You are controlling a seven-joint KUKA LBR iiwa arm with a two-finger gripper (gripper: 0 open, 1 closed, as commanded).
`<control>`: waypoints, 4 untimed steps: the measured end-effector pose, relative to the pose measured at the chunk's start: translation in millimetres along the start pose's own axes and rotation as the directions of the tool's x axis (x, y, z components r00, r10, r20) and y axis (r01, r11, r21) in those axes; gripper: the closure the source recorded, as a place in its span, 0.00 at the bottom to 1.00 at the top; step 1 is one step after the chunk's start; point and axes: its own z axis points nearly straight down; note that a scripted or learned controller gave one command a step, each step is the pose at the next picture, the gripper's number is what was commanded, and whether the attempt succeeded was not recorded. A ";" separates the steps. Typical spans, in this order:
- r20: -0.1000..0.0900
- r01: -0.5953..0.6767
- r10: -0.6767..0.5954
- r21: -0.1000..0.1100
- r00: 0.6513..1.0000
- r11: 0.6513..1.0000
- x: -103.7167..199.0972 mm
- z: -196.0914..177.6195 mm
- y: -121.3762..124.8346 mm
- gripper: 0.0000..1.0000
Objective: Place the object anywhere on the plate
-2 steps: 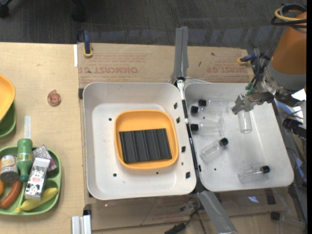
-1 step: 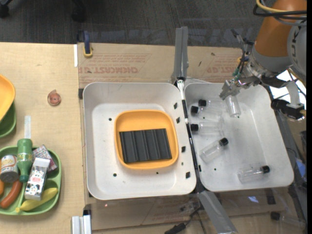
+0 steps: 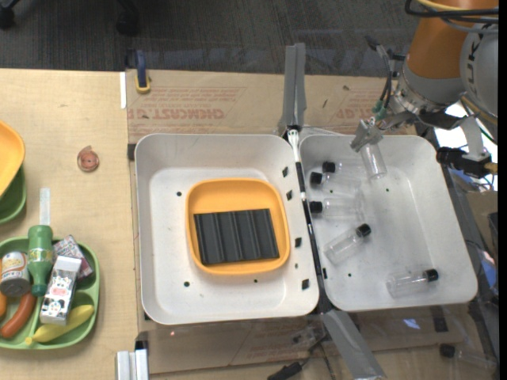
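A green tray (image 3: 79,323) sits at the bench's left front, holding a green bottle (image 3: 39,258), a can (image 3: 13,268), a small carton (image 3: 57,288), a sausage (image 3: 17,315) and a banana (image 3: 59,324). Behind it, a yellow bowl (image 3: 9,158) rests in a green one (image 3: 11,204) at the left edge. A small pink ring (image 3: 88,160) lies alone on the wood. Brown cardboard (image 3: 206,105) lies behind the bins.

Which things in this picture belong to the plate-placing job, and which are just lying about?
Job: yellow plate in the left bin; clear vials in the right bin; gripper.
Lying about: green tray of toy food; pink disc.
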 end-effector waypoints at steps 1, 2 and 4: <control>-0.002 0.133 -0.133 0.001 0.991 0.991 35.4 10.1 13.8 1.00; -0.002 0.133 -0.133 0.001 0.991 0.991 35.4 10.1 13.8 0.00; 0.003 0.708 -0.708 -0.003 0.706 0.706 -69.7 -85.8 -43.0 0.00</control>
